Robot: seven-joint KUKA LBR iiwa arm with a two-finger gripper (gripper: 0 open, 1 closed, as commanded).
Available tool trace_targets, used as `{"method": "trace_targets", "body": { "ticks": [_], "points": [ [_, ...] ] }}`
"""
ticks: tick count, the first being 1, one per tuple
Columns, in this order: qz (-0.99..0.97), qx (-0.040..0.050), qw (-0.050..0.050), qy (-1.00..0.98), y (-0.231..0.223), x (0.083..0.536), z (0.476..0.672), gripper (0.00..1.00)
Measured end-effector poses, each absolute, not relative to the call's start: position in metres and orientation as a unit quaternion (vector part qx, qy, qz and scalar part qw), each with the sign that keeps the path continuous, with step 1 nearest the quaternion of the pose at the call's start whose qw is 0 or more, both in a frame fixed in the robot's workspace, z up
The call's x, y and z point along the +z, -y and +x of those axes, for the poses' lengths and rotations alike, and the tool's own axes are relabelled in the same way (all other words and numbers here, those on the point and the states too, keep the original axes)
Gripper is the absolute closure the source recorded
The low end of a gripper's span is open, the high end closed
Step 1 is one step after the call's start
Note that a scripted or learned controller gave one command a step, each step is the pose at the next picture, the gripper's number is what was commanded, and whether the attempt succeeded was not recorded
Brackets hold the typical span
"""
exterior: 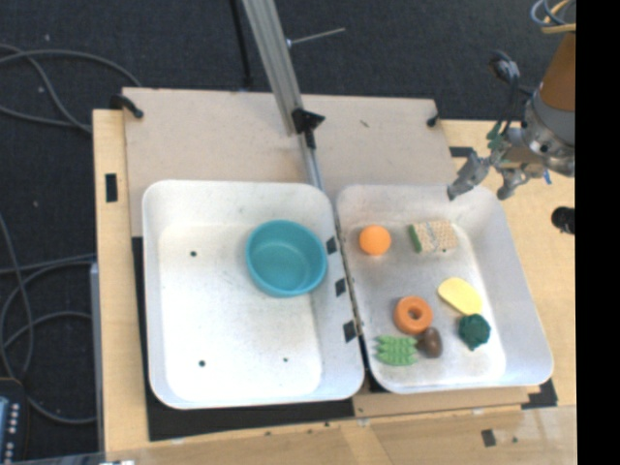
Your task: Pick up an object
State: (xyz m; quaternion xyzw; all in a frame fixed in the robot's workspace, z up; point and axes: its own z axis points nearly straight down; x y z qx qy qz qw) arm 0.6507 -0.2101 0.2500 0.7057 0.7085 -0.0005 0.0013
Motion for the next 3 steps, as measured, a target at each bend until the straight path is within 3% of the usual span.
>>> {"method": "trace_targets", "body": {
  "ticks": [1,3],
  "points": [
    [0.706,-0.0014,0.002,-0.709,0.211,0.25,0.65,0.0],
    [0.708,-0.0028,0.0,-0.707,0.225,0.135,0.65,0.0]
  ]
}}
